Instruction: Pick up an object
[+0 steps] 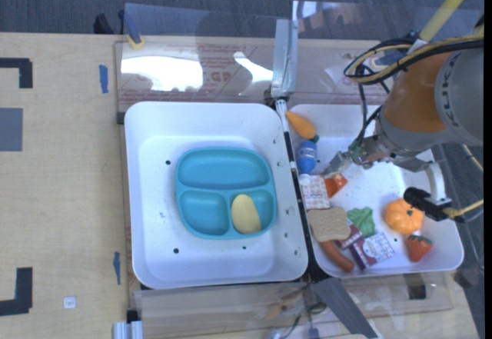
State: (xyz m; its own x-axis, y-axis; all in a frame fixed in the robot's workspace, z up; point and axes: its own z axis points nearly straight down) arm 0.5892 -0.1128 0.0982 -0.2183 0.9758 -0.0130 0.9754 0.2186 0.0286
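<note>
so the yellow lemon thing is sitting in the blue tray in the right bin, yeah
Not quite. The camera view shows the yellow lemon in the blue tray, but that tray sits in the left bin, not the right one.

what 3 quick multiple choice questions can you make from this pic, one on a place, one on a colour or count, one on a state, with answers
1. Where does the yellow oval item lie?
A. in the right bin
B. in the lower right compartment of the blue tray
C. on the bench outside the bins

2. How many compartments does the blue tray have?
A. two
B. three
C. five

3. How does the slice of bread lie?
A. flat in the right bin among other items
B. standing upright in the blue tray
C. hanging over the left bin's outer edge

Answers
1. B: it sits in the tray's lower right compartment, in the left bin.
2. B: one wide compartment above, two below.
3. A: it lies flat in the right bin, beside the green item.
</note>
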